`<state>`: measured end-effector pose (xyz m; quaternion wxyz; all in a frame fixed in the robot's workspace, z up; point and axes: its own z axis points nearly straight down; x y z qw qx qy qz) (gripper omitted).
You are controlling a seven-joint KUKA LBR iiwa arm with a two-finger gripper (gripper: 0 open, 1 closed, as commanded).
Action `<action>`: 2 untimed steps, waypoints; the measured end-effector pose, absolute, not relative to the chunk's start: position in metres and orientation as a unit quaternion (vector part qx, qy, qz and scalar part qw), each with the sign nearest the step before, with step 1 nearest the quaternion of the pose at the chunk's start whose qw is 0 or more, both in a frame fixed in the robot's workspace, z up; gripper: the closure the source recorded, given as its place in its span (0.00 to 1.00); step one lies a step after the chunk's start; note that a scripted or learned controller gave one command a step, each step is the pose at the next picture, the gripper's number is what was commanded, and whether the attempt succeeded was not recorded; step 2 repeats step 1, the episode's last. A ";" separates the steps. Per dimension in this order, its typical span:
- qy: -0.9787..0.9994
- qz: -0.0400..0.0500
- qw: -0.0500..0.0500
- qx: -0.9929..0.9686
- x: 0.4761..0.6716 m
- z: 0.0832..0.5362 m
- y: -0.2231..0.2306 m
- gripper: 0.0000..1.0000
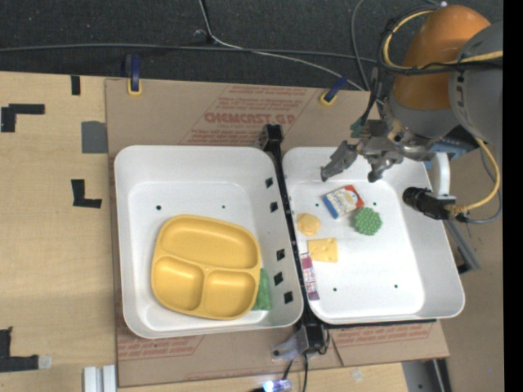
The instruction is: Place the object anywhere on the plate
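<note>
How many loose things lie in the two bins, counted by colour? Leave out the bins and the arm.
Yellow: 3, the plate, a round piece, a block
Green: 2, a bumpy ball, a thing at the plate's right edge
White with blue and red: 1, a packet
Total: 6

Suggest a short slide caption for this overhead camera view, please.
Open claw above right bin's small items; yellow divided plate waits in left bin.

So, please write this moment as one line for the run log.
fingers: open, above right bin, holding nothing | plate: left bin | green ball: right bin
</note>
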<state>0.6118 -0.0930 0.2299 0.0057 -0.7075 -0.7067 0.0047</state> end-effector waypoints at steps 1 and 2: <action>-0.708 0.001 0.001 -0.707 0.614 0.238 -0.093 0.00; -0.708 0.001 0.001 -0.707 0.614 0.238 -0.093 0.00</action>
